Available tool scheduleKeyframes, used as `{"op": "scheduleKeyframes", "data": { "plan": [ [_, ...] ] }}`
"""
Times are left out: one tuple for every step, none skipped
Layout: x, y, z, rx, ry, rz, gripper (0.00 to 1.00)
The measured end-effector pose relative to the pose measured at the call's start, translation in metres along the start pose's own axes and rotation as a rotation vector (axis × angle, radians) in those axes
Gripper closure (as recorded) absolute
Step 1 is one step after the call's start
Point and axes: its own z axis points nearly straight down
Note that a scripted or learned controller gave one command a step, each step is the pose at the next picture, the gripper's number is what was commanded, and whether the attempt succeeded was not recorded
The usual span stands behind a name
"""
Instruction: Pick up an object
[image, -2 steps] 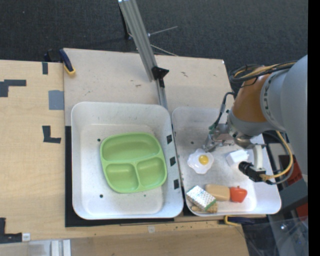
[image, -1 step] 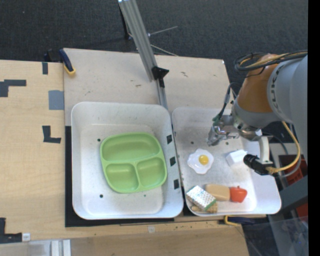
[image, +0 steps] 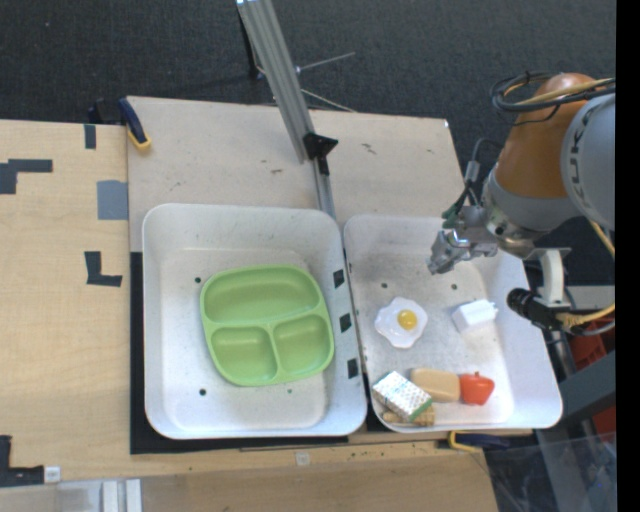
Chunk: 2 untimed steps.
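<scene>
In the camera view, the gripper (image: 446, 255) hangs over the upper part of the right bin (image: 372, 240), at the end of the grey arm (image: 560, 170) with its orange band. Whether the tool is released or clenched cannot be told from this slant, and no object can be seen in it. It looks apart from every object in the bin.

Below it, near the middle of the right bin, lies a toy fried egg (image: 402, 322), white with a yellow yolk. To the egg's right sits a small white block (image: 474, 314). Along the bin's near edge lie three things in a row: a patterned box (image: 402, 396), a tan wedge like cheese (image: 436, 384) touching it, and a red tomato-like toy (image: 477, 388) beside the wedge.

The left bin (image: 160, 300) holds a green divided plate (image: 266, 324), lying flat with three compartments.
</scene>
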Motion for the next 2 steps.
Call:
{"op": "scheduleKeyframes", "data": {
  "plan": [
    [0.000, 0.001, -0.018, 0.004, 0.001, 0.000, 1.00],
    [0.053, 0.013, -0.028, 0.005, 0.003, -0.005, 1.00]
  ]
}}
